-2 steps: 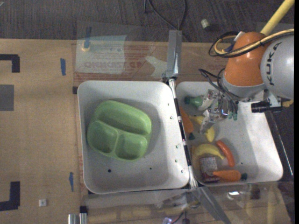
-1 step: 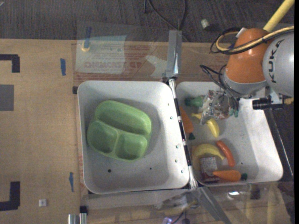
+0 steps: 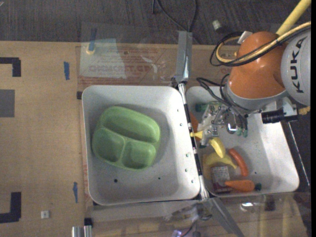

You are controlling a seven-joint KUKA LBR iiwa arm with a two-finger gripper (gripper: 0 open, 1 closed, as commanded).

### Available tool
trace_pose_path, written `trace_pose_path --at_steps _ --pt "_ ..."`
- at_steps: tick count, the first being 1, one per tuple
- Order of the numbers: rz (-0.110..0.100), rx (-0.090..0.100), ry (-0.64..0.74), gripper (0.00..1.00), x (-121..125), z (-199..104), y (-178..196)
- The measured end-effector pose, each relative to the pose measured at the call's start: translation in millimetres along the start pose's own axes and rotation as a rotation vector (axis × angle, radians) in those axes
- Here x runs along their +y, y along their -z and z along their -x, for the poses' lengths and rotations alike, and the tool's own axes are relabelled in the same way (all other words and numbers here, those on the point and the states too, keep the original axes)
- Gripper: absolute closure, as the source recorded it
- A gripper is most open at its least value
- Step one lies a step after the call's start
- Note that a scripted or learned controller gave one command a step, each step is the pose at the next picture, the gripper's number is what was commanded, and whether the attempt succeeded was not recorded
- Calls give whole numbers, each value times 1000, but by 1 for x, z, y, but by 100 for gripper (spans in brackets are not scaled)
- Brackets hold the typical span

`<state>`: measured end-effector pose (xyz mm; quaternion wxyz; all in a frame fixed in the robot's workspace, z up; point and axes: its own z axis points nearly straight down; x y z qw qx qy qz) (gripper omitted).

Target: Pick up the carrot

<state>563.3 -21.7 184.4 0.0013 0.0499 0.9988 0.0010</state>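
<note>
You see the two shallow white plastic bins side by side on the brown bench, and the right-hand bin (image 3: 284,167) serves as the landmark for everything here. To its left, touching along the shared rim, sits the left-hand white bin (image 3: 94,107), which holds a light green moulded plate with three compartments (image 3: 127,138). Above the right-hand bin's upper half hangs the grey arm with its orange band (image 3: 256,65), reaching in from the right. Its metal two-finger gripper (image 3: 217,122) hovers over the bin's upper left part, and you cannot tell from this view how its jaws stand. Inside the bin, just below the gripper, lie yellow banana-like pieces (image 3: 216,152). The orange tapered carrot (image 3: 240,185) lies flat near the bin's lower edge, well apart from the gripper, with a smaller orange-red sausage-shaped piece (image 3: 238,161) just above it. Judging by this, the pick is not yet made: reaching the carrot, closing on it and lifting all remain.
</note>
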Motion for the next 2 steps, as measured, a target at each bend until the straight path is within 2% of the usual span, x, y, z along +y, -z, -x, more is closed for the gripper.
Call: trace_pose_path --at_steps 1,2 --pt "0 2 178 100 40 -33 0" --pt "1 2 510 100 89 -64 0"
